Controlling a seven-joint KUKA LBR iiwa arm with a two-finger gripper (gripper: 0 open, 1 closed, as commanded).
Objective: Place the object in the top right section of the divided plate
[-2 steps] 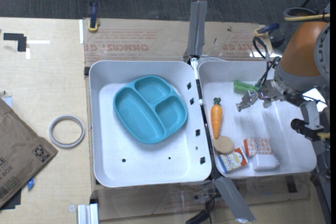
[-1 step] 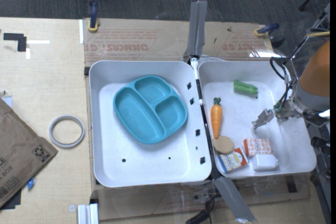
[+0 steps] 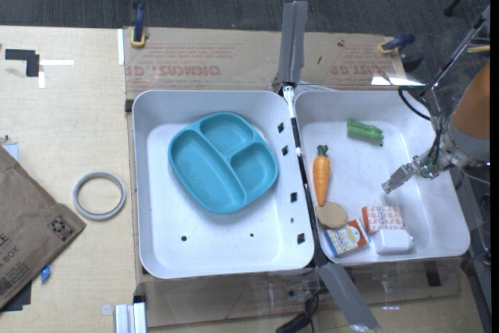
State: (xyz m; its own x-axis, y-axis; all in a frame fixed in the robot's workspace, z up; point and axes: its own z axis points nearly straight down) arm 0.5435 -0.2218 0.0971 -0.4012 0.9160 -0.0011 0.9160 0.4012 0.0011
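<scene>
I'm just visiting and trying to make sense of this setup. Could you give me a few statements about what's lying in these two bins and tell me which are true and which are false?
1. The turquoise divided plastic plate lies in the left white bin. True.
2. The orange toy carrot with a green top lies on the plate. False: it lies in the right white bin, near the wall between the bins.
3. The green oblong object lies in the right bin, toward its far side. True.
4. The gripper hangs over the plate. False: it is over the right bin, near its right side.
5. A grey tape ring lies inside the left bin. False: it lies on the bench, left of that bin.
</scene>
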